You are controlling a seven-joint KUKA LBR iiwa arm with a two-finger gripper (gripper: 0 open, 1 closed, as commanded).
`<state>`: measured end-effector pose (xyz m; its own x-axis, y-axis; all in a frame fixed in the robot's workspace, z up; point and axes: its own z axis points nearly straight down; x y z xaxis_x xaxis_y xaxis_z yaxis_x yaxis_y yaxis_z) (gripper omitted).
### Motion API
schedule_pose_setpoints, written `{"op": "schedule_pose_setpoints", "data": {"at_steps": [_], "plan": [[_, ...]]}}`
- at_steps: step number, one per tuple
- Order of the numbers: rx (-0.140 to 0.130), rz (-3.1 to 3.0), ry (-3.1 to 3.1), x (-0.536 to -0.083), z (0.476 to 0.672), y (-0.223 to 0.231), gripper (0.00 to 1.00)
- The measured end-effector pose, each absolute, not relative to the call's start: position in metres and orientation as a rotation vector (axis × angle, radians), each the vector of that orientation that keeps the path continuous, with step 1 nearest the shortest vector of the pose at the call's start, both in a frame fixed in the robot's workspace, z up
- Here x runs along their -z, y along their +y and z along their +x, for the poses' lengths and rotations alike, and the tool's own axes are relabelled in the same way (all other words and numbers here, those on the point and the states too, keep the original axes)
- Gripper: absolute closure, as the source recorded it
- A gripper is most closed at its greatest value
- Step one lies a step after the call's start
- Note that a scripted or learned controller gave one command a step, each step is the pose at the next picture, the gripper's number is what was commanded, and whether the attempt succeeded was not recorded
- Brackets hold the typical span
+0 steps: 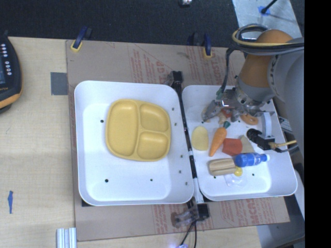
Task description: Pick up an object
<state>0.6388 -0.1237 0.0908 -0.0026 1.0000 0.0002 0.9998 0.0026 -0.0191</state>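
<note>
Pale wooden surface (36, 154), brown cardboard sheet (129, 61) clamped over it, two shallow white plastic bins side by side. Left bin (90, 190) holds a yellow three-compartment plate (138, 129). Grey arm with orange band (256, 71) hangs over the right bin (282, 182), far half. Jaws low there; open or closed, cannot tell.

Likely target: orange toy carrot (217, 141), mid-bin, just below the jaws, tilted, thick green-tipped end toward them. Smooth, tapered; probably slips if pinched near the point. Best approach: come straight down on the thick upper end, jaws across its width.

Crowding: pale yellow oval piece (200, 137) just left, red block (232, 146) touching or nearly so on the right; tan cylinder (221, 166) and blue bottle (250, 159) nearer.
</note>
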Motion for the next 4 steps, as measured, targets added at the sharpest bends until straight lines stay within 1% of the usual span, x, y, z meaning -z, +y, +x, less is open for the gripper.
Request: {"op": "schedule_pose_setpoints", "data": {"at_steps": [1,2,3,4], "plan": [[-0.036,-2.199,-2.187,-0.088,0.649,-0.154,0.00],[-0.046,-2.191,-2.189,-0.097,0.647,-0.154,1.00],[-0.004,-2.212,-2.226,-0.147,0.656,-0.120,1.00],[-0.005,-2.213,-2.225,-0.146,0.656,-0.121,0.00]]}}
